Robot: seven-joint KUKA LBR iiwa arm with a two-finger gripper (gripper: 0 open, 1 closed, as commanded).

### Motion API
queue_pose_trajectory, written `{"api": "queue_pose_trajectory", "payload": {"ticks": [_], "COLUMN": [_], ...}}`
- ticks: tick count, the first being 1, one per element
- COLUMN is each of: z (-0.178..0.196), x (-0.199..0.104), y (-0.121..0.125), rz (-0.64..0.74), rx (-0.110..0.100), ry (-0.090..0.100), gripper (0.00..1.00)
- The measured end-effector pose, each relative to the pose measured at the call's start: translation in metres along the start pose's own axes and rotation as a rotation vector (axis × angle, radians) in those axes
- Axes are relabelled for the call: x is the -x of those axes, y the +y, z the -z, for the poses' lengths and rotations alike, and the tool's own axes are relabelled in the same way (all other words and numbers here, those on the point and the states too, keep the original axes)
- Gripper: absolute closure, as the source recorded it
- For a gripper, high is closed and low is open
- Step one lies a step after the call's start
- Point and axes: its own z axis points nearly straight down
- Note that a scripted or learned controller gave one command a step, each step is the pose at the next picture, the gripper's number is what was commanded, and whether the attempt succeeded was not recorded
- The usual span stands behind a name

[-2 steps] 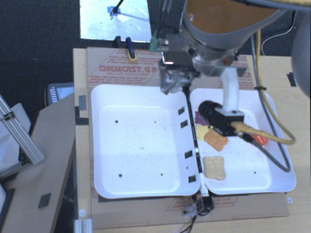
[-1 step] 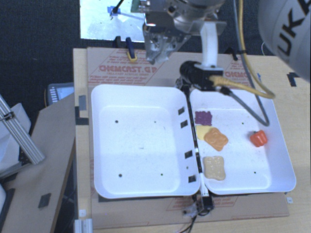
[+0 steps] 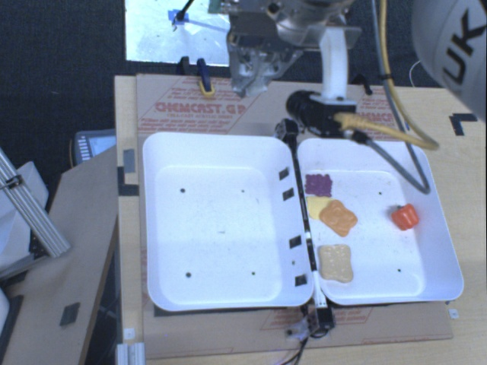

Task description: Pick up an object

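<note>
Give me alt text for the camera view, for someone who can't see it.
The pincer hangs above the bench behind two white bins. The right bin holds purple, orange, beige and red-orange pieces.

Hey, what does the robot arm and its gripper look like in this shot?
The arm is a bulky, rounded light-grey casing with dark letters, cut off at the frame edge. The gripper is a boxy silver-metal unit beneath a round metallic wrist. A yellow cable hangs beside it, and a white post stands on a black base.
</note>
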Motion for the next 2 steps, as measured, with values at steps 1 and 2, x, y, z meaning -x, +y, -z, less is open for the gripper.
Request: {"api": "queue_pose_trajectory", "payload": {"ticks": [1, 2], "z": [-0.011, -0.011], "x": [0.095, 0.037], "y": [-0.049, -0.028], "rz": [-0.013, 0.000], "rx": [-0.005, -0.001], "ry": [-0.002, 0.000], "gripper": [1.00, 1.00]}}
